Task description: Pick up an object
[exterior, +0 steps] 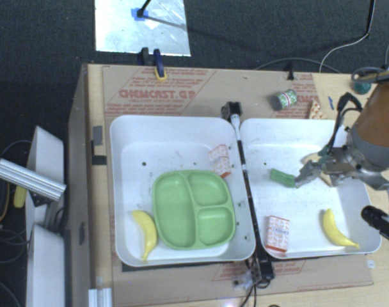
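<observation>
In the right bin [261, 139] a green flat block [283, 177] lies just left of my gripper [305, 173], whose fingertips reach down beside the block's right end. A yellow banana [336, 229] rests near that bin's front right corner. A small red-and-white carton [278, 232] lies at its front left. In the left bin [127, 146] sit a green divided plate [194, 209], a second banana [145, 233] at the plate's left, and another red-and-white packet [219, 159] near the divider.
The arm's grey wrist and orange band [381, 123] cover the right bin's right side. A black bar [243, 171] runs between the bins. A small green-and-white tin [286, 99] and cables lie on the bench behind the bins.
</observation>
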Robot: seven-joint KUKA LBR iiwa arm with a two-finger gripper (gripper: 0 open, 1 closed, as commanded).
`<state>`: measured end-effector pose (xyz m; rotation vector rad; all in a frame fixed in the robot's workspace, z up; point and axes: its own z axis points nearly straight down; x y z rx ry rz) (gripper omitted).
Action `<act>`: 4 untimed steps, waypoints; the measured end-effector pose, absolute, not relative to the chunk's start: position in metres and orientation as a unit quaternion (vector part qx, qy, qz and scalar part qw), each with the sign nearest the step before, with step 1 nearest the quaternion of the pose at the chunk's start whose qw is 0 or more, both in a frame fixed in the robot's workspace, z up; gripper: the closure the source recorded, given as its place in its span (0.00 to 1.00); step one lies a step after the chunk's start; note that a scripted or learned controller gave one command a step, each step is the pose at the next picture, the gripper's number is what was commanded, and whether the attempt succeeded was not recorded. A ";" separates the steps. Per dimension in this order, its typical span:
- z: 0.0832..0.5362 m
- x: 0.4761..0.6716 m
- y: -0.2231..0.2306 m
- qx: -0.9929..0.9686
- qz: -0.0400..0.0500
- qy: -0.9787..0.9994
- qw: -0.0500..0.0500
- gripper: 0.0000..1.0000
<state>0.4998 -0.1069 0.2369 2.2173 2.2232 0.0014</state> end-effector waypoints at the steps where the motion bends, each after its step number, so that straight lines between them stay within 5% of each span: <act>1: 0.176 0.493 -0.164 0.707 0.000 0.707 0.000 0.00; 2: 0.085 0.487 -0.207 0.707 0.000 0.707 0.001 0.00; 3: 0.095 0.488 -0.206 0.707 0.001 0.708 0.001 1.00; 4: 0.142 0.487 -0.186 0.706 0.001 0.708 0.001 1.00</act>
